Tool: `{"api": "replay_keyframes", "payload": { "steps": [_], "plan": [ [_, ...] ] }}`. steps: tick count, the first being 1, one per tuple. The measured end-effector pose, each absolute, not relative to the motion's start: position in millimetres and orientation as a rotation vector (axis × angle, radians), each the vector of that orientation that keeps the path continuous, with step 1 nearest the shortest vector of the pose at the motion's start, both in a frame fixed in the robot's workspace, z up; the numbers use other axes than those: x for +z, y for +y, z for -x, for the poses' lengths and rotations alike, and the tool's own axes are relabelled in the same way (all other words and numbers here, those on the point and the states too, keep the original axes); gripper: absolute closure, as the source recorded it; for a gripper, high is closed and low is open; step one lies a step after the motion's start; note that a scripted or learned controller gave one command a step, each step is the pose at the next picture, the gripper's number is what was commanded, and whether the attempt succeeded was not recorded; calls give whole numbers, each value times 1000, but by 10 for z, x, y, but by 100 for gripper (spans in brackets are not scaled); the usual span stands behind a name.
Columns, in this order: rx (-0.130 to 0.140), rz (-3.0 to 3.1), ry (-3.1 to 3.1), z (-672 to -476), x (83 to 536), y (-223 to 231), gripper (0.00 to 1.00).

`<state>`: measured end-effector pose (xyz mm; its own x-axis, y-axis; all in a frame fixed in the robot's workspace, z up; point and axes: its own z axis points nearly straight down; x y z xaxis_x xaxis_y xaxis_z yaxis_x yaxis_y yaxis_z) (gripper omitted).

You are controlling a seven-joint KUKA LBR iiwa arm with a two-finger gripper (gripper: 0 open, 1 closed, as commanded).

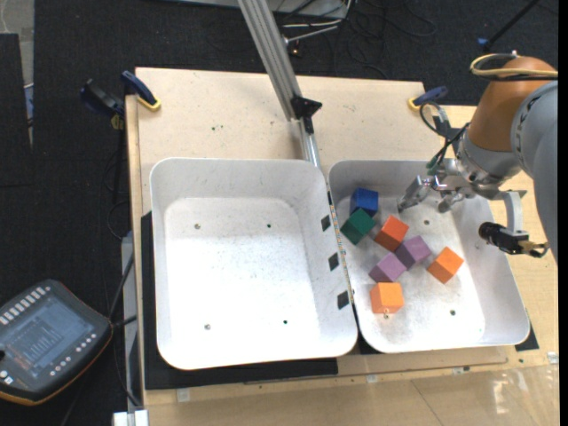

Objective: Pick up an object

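The claw point(424, 192) hovers spread and empty above the blocks; I'd drop straight onto the lone orange block point(445, 264), clear of neighbours.

I find no text, label, brand, number or sign that I can read here; the screen of my handheld pendant point(40, 337) at the lower left shows pale lines, too small and blurred to make out; the small black marks along the right rim of the left bin point(330, 238) carry no lettering that I can see; the coloured blocks point(390, 233) in my right bin point(497, 313) have plain faces.
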<state>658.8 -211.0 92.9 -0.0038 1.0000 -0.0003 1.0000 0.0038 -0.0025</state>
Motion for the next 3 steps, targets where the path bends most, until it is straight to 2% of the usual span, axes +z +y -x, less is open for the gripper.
{"api": "replay_keyframes", "payload": {
  "steps": [1,2,3],
  "plan": [
    [1,2219,-2229,-6600,1063,-2113,100],
    [-5,2227,-2227,-6543,1658,-2164,100],
    [-6,2224,-2229,-6571,2098,-2152,100]
  ]
}}
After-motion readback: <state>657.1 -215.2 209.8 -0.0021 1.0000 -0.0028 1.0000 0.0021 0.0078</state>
